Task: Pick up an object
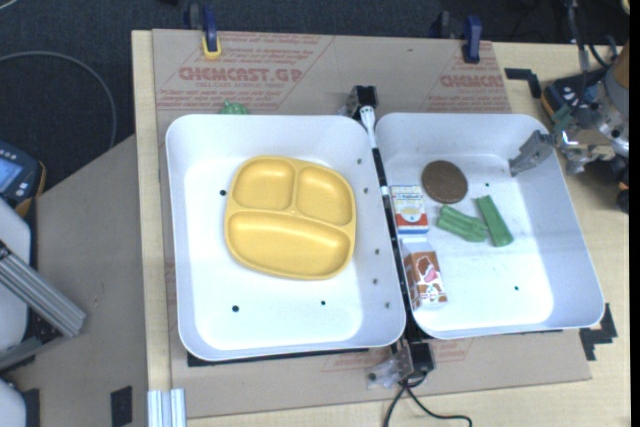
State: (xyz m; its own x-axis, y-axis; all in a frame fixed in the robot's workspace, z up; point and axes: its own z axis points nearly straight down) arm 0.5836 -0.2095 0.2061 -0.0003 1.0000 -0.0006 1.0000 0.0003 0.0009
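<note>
Two bins [200,295], one tray [290,215], five items [443,182].

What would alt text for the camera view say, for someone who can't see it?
Two white bins sit side by side on a bench: the left bin holds a yellow divided plate, the right bin a brown disc, two green pieces and two small packets. The robot's hand is over the right bin's far right corner.

Arm [612,120] cropped at right edge
</note>
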